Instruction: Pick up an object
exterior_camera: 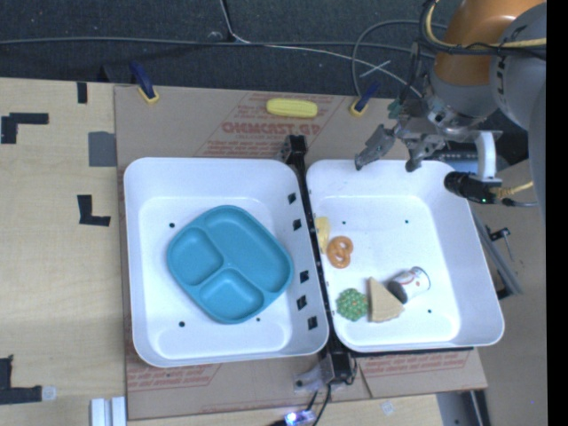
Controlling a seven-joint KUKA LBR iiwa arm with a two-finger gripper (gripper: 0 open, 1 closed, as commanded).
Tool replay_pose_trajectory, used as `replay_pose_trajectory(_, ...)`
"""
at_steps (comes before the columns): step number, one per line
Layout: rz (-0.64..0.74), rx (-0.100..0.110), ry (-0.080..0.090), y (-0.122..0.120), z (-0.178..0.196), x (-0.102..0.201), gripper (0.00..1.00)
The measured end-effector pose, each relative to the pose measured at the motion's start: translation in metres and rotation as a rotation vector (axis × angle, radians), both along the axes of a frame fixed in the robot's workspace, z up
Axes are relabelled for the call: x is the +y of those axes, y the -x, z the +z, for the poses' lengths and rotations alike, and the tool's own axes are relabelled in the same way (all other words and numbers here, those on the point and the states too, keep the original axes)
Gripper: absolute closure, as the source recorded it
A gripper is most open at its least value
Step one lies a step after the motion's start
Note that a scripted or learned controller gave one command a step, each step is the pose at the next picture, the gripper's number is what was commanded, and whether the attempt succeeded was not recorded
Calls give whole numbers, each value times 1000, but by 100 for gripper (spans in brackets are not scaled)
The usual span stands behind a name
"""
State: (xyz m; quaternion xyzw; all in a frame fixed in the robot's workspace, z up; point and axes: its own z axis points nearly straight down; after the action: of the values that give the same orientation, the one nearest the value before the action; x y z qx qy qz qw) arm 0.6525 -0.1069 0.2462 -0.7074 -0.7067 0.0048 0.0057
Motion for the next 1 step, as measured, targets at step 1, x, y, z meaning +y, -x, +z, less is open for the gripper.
replay_pose_trajectory(1, 3, -13, 1, -2, 9, 0, 0)
